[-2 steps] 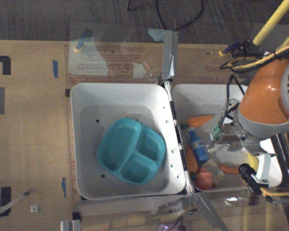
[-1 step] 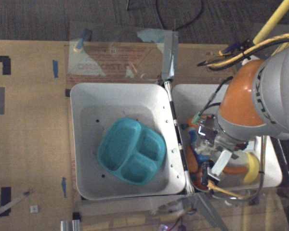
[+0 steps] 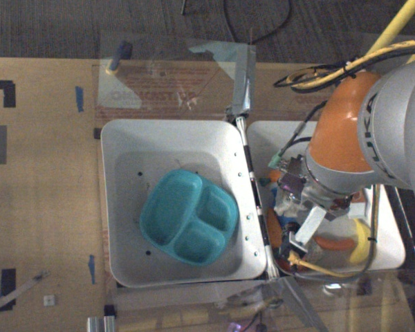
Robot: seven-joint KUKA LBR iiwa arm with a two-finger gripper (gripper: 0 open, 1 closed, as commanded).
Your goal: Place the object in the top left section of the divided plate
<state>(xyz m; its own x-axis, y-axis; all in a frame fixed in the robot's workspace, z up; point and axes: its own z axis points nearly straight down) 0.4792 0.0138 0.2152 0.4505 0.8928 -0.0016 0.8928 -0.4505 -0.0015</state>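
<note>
The teal plastic divided plate (image 3: pixel 189 216) lies turned at an angle in the left white bin (image 3: pixel 117 144), and all three of its sections hold nothing. The grey arm with the orange band (image 3: pixel 342 133) reaches down into the right white bin (image 3: pixel 263 133), and its gripper (image 3: pixel 301 237) hangs low over a heap of small things there. Whether the gripper is apart, together or clamped on something, I cannot tell, because the wrist and cables cover it.

The object for the task is, I judge, one of the pieces in this heap: an orange-red sausage-shaped piece (image 3: pixel 335 243) and a yellow curved piece like a banana (image 3: pixel 360 241) lie just beside the gripper. Both look like light, stiff toy food with a smooth skin, so probably slippery. I would take the long piece across its middle, so it does not swing or slide out.
</note>
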